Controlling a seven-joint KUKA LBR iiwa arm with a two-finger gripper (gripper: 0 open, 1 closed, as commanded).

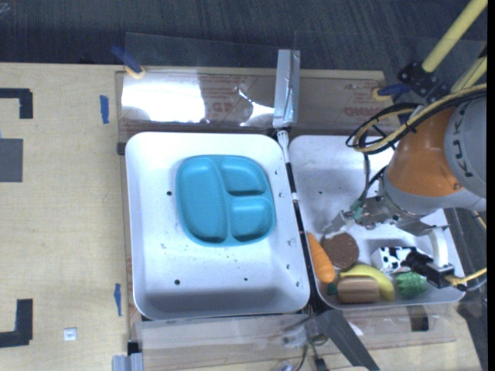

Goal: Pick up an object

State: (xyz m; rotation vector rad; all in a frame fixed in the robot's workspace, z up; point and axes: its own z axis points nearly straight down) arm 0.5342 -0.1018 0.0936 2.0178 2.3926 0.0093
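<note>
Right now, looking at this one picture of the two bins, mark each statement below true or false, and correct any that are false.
1. A blue plate lies in the left bin. True.
2. The carrot lies in the left bin. False: it lies in the right bin, against its left wall.
3. The banana is near the front of the right bin. True.
4. The plate has a single undivided well. False: ridges split it into three compartments.
5. The arm reaches over the right bin. True.
6. The brown cookie lies on the plate. False: it lies in the right bin beside the carrot.
</note>
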